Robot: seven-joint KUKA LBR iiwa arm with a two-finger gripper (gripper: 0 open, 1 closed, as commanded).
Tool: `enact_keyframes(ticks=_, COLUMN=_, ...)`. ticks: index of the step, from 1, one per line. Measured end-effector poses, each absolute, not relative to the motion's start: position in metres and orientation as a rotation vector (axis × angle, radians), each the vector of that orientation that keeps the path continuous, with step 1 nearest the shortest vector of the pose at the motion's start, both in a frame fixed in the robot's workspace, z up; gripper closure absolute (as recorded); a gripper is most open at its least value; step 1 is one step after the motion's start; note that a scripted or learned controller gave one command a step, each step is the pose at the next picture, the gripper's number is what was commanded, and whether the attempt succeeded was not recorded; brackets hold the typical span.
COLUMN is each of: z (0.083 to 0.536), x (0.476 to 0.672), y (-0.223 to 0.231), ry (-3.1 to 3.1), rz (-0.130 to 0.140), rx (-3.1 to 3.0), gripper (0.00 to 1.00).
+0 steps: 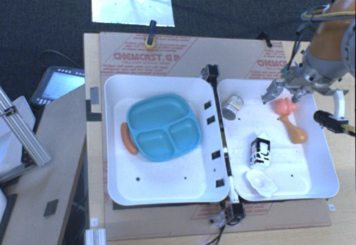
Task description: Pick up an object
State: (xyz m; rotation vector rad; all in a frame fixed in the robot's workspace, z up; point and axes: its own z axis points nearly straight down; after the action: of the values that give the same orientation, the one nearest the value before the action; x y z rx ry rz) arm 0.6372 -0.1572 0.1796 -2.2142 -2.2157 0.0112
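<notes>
The arm is reaching in over the far right corner of the right bin (328, 182), and the hand (285, 90) is hanging low, right above the pink end of a chicken drumstick toy (289, 118). That looks like the chosen target, judging by how closely the hand is sitting over it. Whether the hand is open or closed, I cannot tell from this slant; the metal parts are blurring together, and nothing is showing as gripped.

The drumstick is lying flat on the bin floor, pink knob toward the far wall, tan-orange meat end pointing toward the near right. It's small and smooth, likely slippery plastic.

Sharing that bin: a small can (232, 106) on its side near the divider, a black-and-white carton (260, 152) standing mid-bin, and a white cup-like piece (261, 182) near the front edge, all well apart from the drumstick. Over in the left bin (114, 182), a blue divided plate (163, 133) is resting with a sausage toy (128, 138) just beside it.
</notes>
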Motion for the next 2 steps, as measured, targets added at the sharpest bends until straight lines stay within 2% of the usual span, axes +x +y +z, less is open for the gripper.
enact_keyframes(ticks=1, z=0.188, x=0.640, y=-0.157, ry=-2.226, rz=-0.001, rx=-2.219, gripper=0.00)
enact_keyframes(ticks=2, z=0.147, x=0.640, y=-0.159, ry=-2.224, rz=0.001, rx=-2.220, gripper=0.00)
